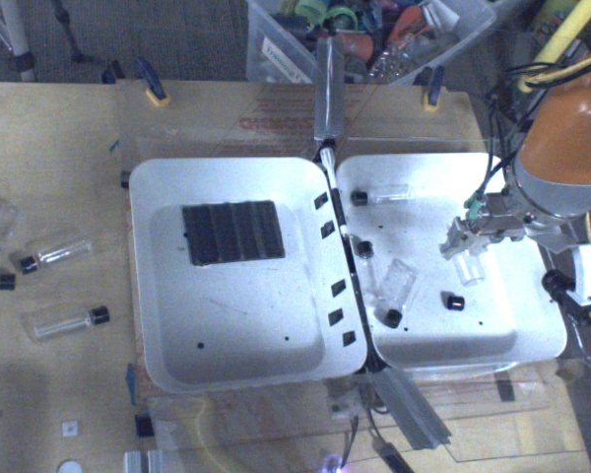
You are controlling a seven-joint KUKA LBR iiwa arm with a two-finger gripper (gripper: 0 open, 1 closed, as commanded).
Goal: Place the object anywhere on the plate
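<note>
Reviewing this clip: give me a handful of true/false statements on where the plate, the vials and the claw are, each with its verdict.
1. The dark plate lies in the left bin. True.
2. The claw is over the left bin. False: it is over the right bin.
3. A clear vial lies near the right bin's far edge. True.
4. A vial already rests on the plate. False: the plate's top is bare.
5. Several clear vials lie on the bench to the left of the bins. True.
6. The crate of coloured items stands inside the right bin. False: it stands behind both bins.
</note>
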